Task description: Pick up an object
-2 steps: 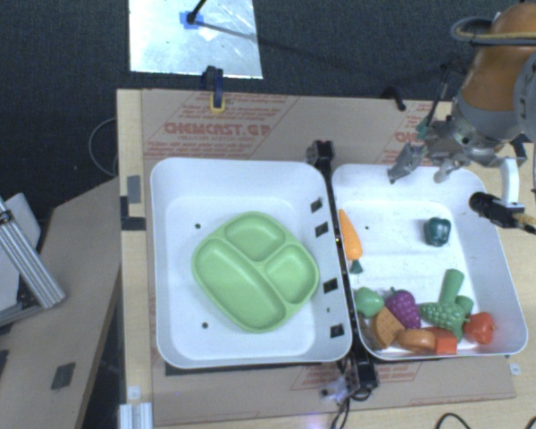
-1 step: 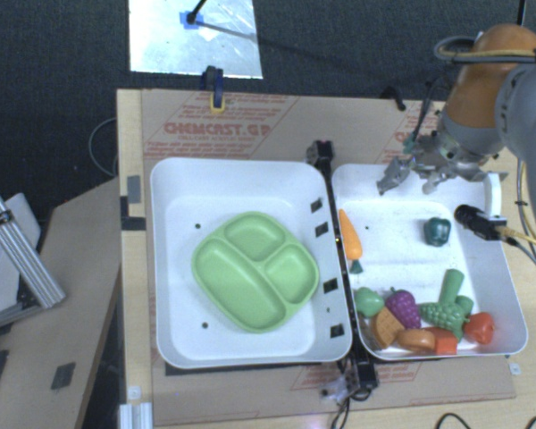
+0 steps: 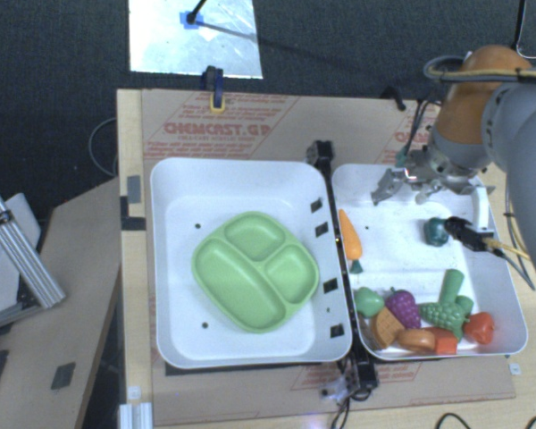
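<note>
My gripper (image 3: 405, 191) hangs over the far part of the right bin (image 3: 509, 286), fingers spread open and nothing between them. Below it on the bin floor lie an orange carrot (image 3: 348, 234) by the left wall and a teal round piece (image 3: 436, 231) to the right. Piled along the near edge are a green round piece (image 3: 367, 301), purple grapes (image 3: 402, 307), a green cob-like piece (image 3: 447, 304), a red piece (image 3: 479, 327) and orange pieces (image 3: 417, 337). None of them touches the gripper.
The left bin (image 3: 174, 239) holds a green divided plate (image 3: 255, 271). A black divider with clips (image 3: 330, 231) runs between the bins. A black and white fitting (image 3: 472, 225) on the arm's cable hangs over the right bin's right side.
</note>
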`<state>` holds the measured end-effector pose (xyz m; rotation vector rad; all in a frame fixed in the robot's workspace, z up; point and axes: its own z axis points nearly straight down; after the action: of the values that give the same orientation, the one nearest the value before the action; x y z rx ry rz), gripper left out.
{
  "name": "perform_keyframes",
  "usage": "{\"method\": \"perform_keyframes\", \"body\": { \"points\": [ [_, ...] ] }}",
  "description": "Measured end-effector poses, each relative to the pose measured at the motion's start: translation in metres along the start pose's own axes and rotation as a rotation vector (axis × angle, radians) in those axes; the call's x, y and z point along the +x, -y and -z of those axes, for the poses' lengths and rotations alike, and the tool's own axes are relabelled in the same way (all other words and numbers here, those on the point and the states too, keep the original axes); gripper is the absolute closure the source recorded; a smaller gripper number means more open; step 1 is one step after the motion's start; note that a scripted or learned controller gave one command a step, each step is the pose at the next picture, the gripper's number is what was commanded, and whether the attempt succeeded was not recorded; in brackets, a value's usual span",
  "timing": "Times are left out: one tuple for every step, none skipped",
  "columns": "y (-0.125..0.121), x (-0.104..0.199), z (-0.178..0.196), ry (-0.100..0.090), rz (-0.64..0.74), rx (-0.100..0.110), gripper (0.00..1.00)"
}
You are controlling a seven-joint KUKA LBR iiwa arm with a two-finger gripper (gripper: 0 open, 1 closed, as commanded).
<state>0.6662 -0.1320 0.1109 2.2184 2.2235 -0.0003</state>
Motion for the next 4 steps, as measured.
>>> {"method": "perform_keyframes", "body": {
  "points": [
    [-0.001,0.001,-0.027,0.000,0.003,0.000,0.00],
    [-0.002,0.001,-0.014,0.000,0.004,-0.005,1.00],
    [0.003,0.007,0.044,0.000,0.003,-0.006,1.00],
    [0.002,-0.003,0.100,0.001,0.000,-0.006,1.00]
  ]
}}
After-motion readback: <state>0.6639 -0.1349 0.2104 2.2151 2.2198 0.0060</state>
